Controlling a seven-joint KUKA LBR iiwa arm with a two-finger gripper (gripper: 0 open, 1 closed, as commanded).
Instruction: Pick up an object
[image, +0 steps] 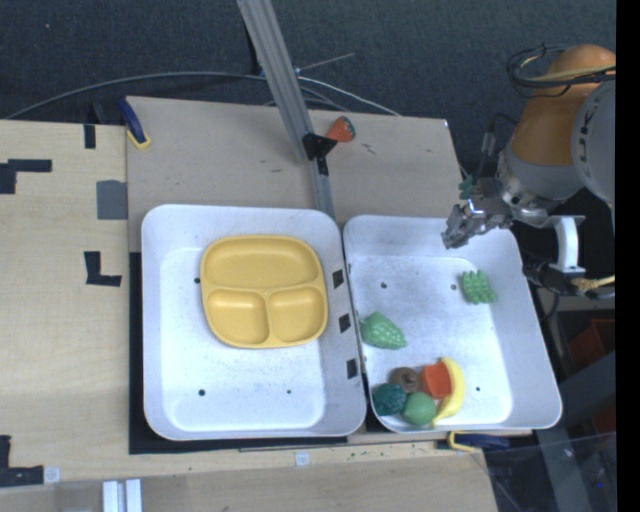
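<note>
My gripper (457, 233) hangs over the far right corner of the right bin (430, 290), its tip small and dark against the rim. A green knobbly toy (478, 287) lies a little nearer than the gripper, by the bin's right wall. Another green leafy toy (382, 331) rests near the bin's left wall. In the near corner sits a cluster: a yellow banana (455, 388), a red piece (437, 379), a brown ring (405, 378), a dark green piece (389, 399) and a light green ball (421, 409). Nothing shows between the fingers.
The left bin (170, 330) holds a yellow divided plate (265, 290). A grey pole (285, 90) with an orange clamp (341, 128) slants across the back of the bench. The arm's grey and orange body (560, 120) stands at the right.
</note>
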